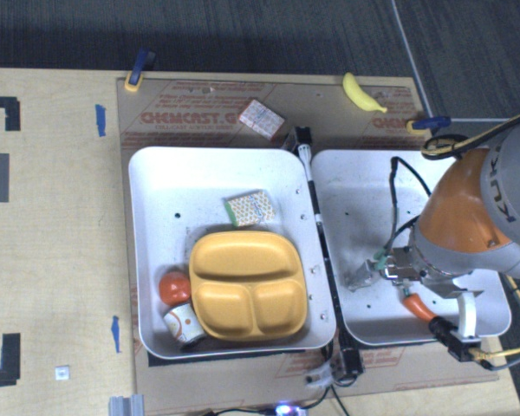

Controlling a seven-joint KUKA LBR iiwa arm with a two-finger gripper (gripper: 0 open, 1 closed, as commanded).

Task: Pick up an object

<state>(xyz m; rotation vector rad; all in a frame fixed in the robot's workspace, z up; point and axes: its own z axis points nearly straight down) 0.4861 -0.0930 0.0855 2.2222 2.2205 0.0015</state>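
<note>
Arm: the grey arm [494, 224] with its orange band comes in from the right and bends down over the right bin [364, 176].
Gripper: the gripper [373, 271] sits low inside the right bin, near the middle of its floor, pointing left. From here I cannot tell how it is set or whether anything is in it.
Carrot: an orange carrot-like piece [416, 306] lies on the right bin's floor just below the wrist, partly tucked under the arm, apart from the gripper's tip.
Left bin: the left bin [156, 232] holds a big yellow divided tray [247, 284], upside up, filling most of its lower half.
Tomato: a small red tomato [173, 286] rests against the tray's left edge.
Cup: a small white and orange cup [184, 323] lies on its side just below the tomato, touching the tray.
Packet: a small green and white packet [250, 206] lies above the tray, near its top edge.
Behind the bins: a banana [362, 94] and a small patterned box [260, 118] lie on the cardboard sheet [182, 115], well apart from each other.
</note>
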